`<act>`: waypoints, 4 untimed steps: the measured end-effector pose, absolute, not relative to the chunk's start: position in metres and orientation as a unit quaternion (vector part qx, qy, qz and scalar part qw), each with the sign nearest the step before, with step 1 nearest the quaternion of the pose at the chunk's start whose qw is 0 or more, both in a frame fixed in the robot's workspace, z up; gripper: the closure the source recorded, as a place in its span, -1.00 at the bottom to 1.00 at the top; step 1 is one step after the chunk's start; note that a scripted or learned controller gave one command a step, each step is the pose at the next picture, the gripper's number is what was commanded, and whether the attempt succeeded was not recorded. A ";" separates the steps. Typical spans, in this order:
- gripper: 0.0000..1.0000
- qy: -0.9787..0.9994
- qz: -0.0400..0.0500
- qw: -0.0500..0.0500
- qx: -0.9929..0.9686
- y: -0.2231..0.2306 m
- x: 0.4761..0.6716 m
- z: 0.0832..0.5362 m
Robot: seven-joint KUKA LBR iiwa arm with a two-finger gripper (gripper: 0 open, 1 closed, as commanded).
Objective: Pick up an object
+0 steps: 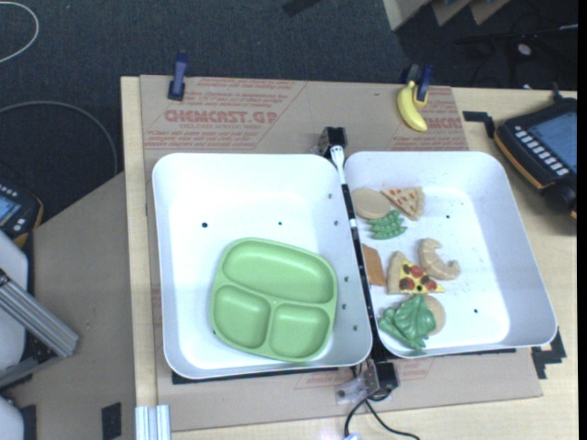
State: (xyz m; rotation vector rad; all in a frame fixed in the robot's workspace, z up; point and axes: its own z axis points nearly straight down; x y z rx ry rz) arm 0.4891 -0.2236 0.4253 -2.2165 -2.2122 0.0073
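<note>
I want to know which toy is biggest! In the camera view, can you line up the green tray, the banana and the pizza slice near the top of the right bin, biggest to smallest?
1. Green divided tray, by far the biggest.
2. Banana and upper pizza slice: they look alike in size, so I won't rank them.

Smooth green plastic tray (273,298)

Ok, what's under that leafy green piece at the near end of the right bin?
The leafy green piece lies partly over a tan round piece; just its right edge shows. What else it covers cannot be seen. A pizza slice sits just behind it.
</note>
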 end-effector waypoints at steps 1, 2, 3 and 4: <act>1.00 -0.707 0.002 0.003 -0.708 -0.224 0.478 0.357; 1.00 -0.708 -0.004 -0.011 -0.706 -0.224 0.487 0.546; 1.00 -0.707 0.002 0.005 -0.708 -0.223 0.478 0.422; 1.00 -0.707 0.001 0.003 -0.707 -0.218 0.479 0.359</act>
